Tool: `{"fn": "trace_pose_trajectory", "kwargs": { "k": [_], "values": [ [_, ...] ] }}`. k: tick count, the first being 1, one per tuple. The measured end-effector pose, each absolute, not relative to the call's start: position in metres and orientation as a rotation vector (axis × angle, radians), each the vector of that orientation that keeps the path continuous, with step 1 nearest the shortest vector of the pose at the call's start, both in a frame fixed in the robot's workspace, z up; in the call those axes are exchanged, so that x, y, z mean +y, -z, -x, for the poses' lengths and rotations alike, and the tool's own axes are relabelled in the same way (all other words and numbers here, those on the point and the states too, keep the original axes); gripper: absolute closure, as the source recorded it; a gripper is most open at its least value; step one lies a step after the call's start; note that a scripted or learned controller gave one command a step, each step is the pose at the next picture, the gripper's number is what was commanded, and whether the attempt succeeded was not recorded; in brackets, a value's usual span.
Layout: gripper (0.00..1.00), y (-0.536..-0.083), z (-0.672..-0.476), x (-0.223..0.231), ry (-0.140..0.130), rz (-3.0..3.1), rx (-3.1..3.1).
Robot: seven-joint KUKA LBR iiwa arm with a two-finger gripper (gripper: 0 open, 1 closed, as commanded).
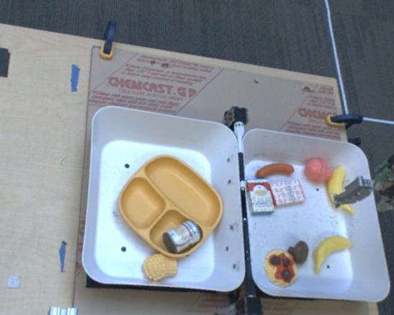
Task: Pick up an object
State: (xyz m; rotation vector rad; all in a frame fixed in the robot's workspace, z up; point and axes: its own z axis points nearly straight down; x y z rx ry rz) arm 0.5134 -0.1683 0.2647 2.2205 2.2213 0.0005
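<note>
Camera view: yellow tray (pixel 148 203) holds can (pixel 184 236).

From my remote station, the pale wooden counter (pixel 18 186) carried a brown printed sheet (pixel 214 90). On that sheet I saw two white bins (pixel 100 176) side by side, touching.

my gripper (pixel 354 191) sits at the right bin's (pixel 373 247) far-right side by a banana (pixel 336 184); the left bin (pixel 100 176) holds a tray (pixel 171 186).
</note>
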Motion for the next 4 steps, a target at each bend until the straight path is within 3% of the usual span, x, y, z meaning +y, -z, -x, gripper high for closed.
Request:
{"fn": "trace_pose_trajectory", "kwargs": {
  "k": [1,2,4],
  "values": [
    [0.0,-0.131,-0.5,-0.188,0.001,-2.223,2.222],
    [0.0,-0.086,-0.513,-0.159,-0.003,-2.219,2.22],
    [0.0,-0.086,-0.481,-0.092,-0.005,-2.218,2.218]
  ]
}}
